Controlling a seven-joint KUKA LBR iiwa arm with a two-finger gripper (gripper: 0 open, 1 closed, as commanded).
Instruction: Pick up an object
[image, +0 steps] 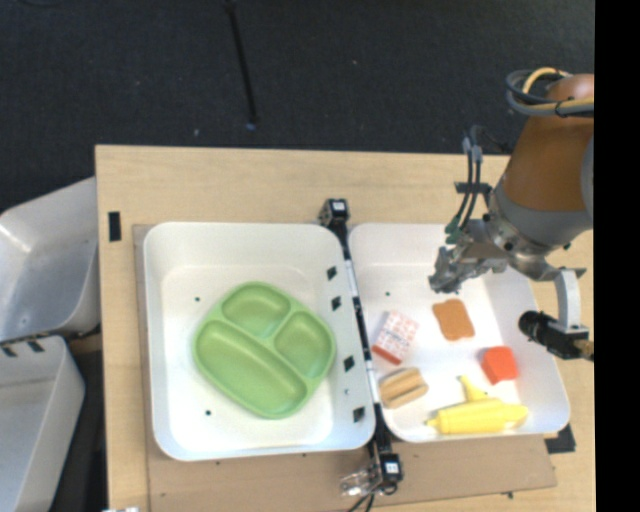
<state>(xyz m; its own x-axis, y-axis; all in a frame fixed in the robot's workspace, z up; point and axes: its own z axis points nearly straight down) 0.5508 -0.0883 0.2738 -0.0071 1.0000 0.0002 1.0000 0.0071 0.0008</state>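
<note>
The right bin (400, 245) holds several small things: an orange-brown flat oval piece (453, 319), a red-and-white checked packet (394, 335), a tan bun-like piece (403, 386), a red-orange block (499, 364) and a yellow corn-like toy (478, 414). My gripper (450, 277) hangs over the back of this bin, just above and behind the orange-brown piece. Nothing shows between its fingers.
The left bin (165, 260) holds a green divided tray (263, 347). A black-clipped divider (350, 320) runs between the bins. The arm's grey and orange body (545, 170) covers the right bin's back right corner.
</note>
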